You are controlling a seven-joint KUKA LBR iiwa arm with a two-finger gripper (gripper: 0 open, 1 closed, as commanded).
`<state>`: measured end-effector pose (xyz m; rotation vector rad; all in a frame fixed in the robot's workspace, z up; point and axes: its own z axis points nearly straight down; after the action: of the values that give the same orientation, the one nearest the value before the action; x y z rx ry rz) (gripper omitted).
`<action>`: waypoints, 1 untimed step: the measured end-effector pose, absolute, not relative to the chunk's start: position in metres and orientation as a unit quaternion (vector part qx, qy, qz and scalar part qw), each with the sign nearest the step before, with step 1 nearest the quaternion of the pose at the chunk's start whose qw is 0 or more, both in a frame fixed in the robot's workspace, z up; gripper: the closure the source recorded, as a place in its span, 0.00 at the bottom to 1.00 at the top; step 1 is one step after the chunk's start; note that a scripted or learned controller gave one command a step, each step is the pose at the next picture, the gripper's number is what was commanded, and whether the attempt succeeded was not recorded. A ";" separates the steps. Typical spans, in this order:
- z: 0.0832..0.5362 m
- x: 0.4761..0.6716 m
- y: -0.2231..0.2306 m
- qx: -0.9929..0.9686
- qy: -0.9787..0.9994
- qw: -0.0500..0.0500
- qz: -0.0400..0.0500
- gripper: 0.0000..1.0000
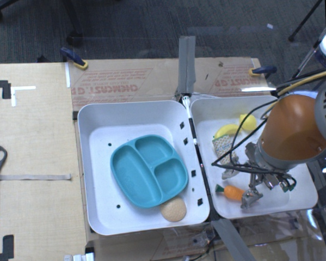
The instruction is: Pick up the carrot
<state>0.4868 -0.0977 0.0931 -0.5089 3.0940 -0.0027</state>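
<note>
while low in the right bin (303, 201), gripper (252, 198) beside carrot (231, 192); grip state unclear

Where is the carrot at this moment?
The carrot lies in the right bin near its front-left corner, just left of the hand, with the yellow banana farther back.
</note>
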 end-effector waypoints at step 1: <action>0.093 0.492 -0.091 -0.199 0.980 0.003 -0.001 0.00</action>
<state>0.4918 -0.0913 0.0932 -0.6240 3.0738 -0.0020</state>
